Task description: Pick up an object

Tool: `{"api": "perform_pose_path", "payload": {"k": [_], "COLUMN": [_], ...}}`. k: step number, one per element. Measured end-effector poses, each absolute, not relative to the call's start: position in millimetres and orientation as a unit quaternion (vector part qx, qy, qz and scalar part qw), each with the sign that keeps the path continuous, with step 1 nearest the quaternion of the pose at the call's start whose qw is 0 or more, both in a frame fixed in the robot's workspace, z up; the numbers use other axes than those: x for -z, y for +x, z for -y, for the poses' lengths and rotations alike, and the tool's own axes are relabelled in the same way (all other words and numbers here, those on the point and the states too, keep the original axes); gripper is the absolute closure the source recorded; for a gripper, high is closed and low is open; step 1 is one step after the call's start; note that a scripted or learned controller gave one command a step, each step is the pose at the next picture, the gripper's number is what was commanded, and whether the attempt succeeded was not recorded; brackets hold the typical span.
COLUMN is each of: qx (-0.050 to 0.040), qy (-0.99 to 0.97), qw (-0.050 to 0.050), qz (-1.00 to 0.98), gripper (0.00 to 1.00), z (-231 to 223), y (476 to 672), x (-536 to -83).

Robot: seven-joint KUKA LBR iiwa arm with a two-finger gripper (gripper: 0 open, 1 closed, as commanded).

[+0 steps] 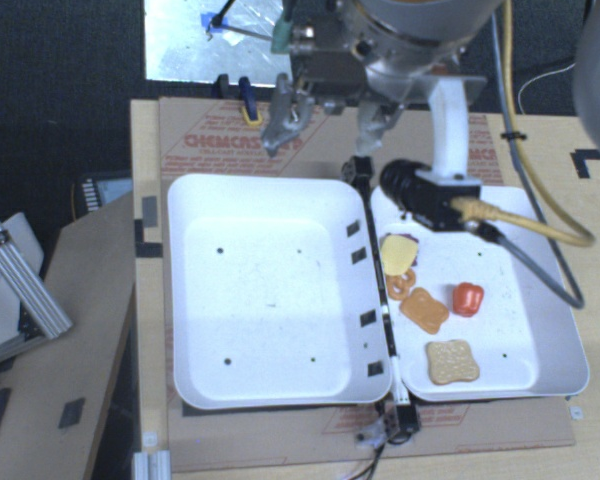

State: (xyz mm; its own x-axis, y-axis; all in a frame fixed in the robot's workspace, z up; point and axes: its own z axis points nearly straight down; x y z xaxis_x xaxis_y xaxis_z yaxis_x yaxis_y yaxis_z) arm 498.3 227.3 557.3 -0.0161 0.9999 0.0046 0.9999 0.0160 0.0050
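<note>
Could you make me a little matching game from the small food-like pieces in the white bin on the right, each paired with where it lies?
Things:
1. red rounded toy piece
2. pale tan toast-shaped slice
3. yellow rounded piece

Places:
A. nearest the bin's front edge
B. farthest back, close to the divider
C. rightmost of the group

Pairs: 1-C, 2-A, 3-B

My arm (420, 8) reads as a bulky grey housing with an orange band at the frame's top. Below it sits a metallic silver gripper (325, 128) with two pale fingers (280, 128). Yellow and grey cables (540, 218) trail beside a white bracket and black module.
</note>
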Motion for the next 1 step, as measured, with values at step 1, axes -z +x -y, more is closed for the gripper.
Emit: {"api": "perform_pose_path", "payload": {"k": [1], "qx": [-0.0034], "qy": [0.701], "qw": [0.000], "qz": [-0.713], "gripper": [0.00], "z": [-227.3], "y": [498.3], "x": [-557.3]}}
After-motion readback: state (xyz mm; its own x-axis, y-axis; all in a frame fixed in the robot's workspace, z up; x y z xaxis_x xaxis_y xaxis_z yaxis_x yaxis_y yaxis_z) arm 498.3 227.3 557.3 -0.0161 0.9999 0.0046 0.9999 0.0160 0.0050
